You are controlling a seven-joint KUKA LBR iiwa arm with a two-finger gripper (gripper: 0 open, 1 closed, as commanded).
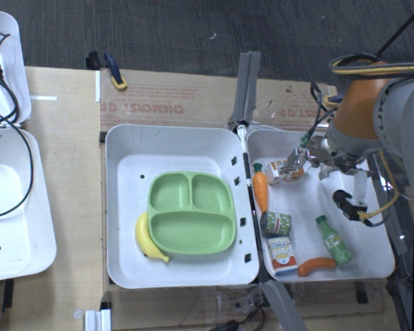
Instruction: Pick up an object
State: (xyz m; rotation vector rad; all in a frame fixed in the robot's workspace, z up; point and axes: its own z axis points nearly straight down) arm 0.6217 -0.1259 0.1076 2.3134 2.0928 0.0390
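On cardboard (155, 102), reversed red lettering, unreadable

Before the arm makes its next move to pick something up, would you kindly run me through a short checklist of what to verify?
1. Pincer is over the right bin: ok.
2. A target lies below it: ok, a small carton sits right under the pincer at the bin's far end.
3. Carton held between the fingers: cannot tell, the wrist blocks the view.
4. Neighbours are apart from the target: not ok, the carrot lies close beside the carton.
5. Other pickable things stay untouched: ok, the can, green bottle and sausage lie apart from the pincer.
6. Hanging cable is away from the items: cannot tell.
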